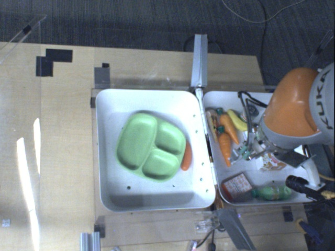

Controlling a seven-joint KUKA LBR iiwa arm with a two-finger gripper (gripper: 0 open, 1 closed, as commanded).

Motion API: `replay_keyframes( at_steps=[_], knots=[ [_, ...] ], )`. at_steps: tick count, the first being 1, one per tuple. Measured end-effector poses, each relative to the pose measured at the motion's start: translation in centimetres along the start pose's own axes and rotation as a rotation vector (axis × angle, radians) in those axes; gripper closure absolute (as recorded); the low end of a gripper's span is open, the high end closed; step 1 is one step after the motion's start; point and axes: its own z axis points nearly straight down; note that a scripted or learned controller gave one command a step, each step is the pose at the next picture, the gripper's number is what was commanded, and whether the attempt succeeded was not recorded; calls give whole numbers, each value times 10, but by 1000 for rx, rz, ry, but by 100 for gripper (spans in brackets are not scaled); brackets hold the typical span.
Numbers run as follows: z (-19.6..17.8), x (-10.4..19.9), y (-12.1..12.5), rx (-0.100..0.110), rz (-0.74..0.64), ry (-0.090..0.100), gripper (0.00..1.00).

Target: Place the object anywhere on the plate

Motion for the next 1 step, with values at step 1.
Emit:
replay_keyframes(
  at_steps=[1],
  knots=[
    [78,-96,-48,2,-31,0,100]
  ],
)
